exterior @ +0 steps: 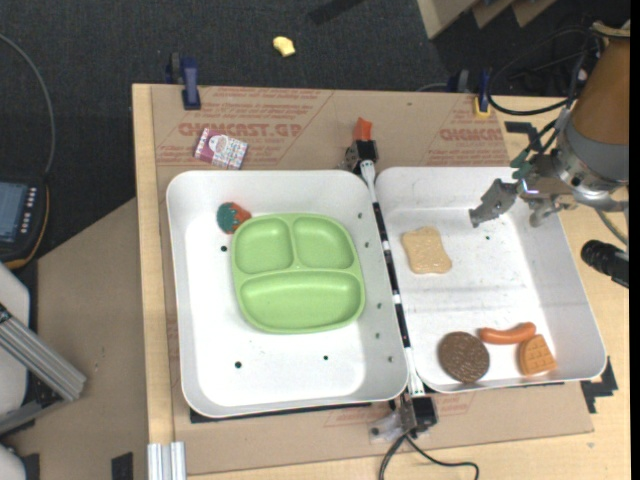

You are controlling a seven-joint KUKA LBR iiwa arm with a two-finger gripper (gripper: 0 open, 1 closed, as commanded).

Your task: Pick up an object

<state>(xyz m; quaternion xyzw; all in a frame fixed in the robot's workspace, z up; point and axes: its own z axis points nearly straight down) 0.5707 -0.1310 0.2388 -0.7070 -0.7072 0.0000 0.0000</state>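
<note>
We see the worktop [300, 118] first, a brown board with red lettering that carries two shallow white bins side by side. The left bin [200, 368] holds a green divided tray [297, 271], three compartments, lying flat in the middle of the bin. The right bin [560, 278] sits just beside it, the two rims meeting along a central seam.

The arm [605, 98] comes in from the right, grey at the wrist with its orange band above. Its gripper [510, 203] hangs over the upper right part of the right bin, and we see the fingers [490, 206] spread apart with nothing between them; one points toward the bin's middle.

Of the things that could be picked up, we find four in the right bin. A beige bread-shaped piece [427, 250] lies near the bin's left wall, below and to the left of the gripper and apart from it. A round brown cookie [464, 356] rests near the bin's front edge. Just beside it, to the right, lies an orange sausage [507, 334], and touching or nearly touching that is a small orange waffle-patterned piece [536, 355].

In the left bin, a small red and green object [233, 216] sits just beside the tray's upper left corner.

On the worktop behind the left bin we see a small pink and white packet [220, 148]. On the dark floor beyond lies a small yellow bit [284, 45].
</note>
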